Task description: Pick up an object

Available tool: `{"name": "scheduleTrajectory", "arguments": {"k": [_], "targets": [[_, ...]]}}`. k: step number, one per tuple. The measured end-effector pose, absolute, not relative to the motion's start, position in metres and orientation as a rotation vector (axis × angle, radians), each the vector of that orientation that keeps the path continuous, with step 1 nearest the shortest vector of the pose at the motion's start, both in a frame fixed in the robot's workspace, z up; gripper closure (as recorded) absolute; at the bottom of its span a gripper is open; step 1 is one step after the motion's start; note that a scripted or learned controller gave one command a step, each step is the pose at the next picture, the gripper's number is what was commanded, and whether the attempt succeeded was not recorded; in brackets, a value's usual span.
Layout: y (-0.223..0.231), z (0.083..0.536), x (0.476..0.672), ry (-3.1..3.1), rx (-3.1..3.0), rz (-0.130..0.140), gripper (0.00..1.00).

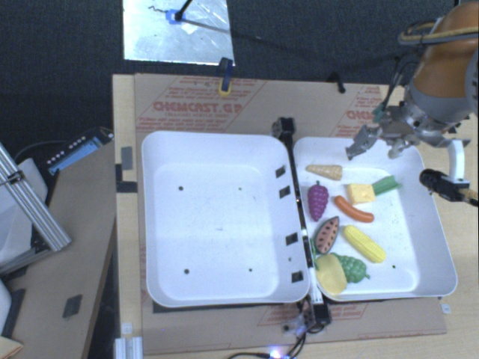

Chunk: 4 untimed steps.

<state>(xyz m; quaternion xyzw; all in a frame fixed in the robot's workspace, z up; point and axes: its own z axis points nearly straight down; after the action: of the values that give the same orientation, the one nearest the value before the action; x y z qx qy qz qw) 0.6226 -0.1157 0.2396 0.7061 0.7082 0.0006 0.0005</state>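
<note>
Toys crowd the right bin; my hand hangs spread, holding nothing, at its 12 o'clock rim. Risk: cone w/ grapes close by, fingers could nudge both.

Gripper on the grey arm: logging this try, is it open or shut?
Open: the two-finger gripper shows its fingers spread apart, with nothing between them, above the right white bin.

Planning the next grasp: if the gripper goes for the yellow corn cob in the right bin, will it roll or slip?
The corn cob looks like a rounded, elongated toy, so it may roll sideways if nudged. Its surface seems smooth plastic, so fingers could slip; gripping across its narrow width looks safer. It lies apart from the orange sausage, leaving some room.
</note>
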Motion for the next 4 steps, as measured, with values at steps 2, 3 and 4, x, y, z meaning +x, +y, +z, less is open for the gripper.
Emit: {"name": "scheduleTrajectory", "arguments": {"k": [2,3,4], "targets": [[-0.12,0.388,0.602,2.216,2.206,0.016,1.0],[-0.11,0.398,0.655,2.224,2.209,0.006,1.0],[-0.085,0.421,0.67,2.225,2.211,0.006,1.0]]}}
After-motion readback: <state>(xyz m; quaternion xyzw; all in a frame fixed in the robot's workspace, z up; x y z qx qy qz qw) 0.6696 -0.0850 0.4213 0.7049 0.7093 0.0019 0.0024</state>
